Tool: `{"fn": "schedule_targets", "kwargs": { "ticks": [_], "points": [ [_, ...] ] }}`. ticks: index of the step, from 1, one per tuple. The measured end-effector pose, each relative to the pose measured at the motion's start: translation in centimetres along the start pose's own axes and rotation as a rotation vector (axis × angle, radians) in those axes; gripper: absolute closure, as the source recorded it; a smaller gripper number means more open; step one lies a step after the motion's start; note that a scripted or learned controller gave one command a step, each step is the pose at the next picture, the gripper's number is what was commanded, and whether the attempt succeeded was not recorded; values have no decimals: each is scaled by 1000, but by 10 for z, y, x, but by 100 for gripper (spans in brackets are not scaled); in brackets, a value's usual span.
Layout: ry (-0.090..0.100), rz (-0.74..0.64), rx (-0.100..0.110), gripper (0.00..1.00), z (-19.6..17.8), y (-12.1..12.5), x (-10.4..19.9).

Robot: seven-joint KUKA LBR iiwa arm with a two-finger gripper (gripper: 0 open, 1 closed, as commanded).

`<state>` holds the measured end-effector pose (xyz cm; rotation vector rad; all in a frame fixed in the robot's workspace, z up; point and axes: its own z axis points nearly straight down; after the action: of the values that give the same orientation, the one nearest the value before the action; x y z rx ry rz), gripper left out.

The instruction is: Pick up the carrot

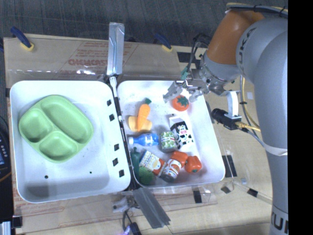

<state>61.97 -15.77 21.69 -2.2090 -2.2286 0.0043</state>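
Orange toy carrot with green top [143,115] lies in the right white bin [208,126], near its left wall, touching a yellow piece [132,123]. Tool [185,90] sits over the bin's far right part, fingers spread, nothing between them, just above a red tomato toy [181,103]. Well apart from the carrot.

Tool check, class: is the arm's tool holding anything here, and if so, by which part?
Nothing is held. The tool is open above a tomato-like toy; the carrot lies apart, untouched in the right bin.
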Motion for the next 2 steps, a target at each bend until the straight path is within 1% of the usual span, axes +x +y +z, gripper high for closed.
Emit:
{"fn": "schedule_targets", "kwargs": {
  "ticks": [1, 2],
  "points": [
    [-1, -40, 0, 0, 124, 38, 51],
    [-3, -252, -5, 0, 49, 26, 26]
  ]
}}
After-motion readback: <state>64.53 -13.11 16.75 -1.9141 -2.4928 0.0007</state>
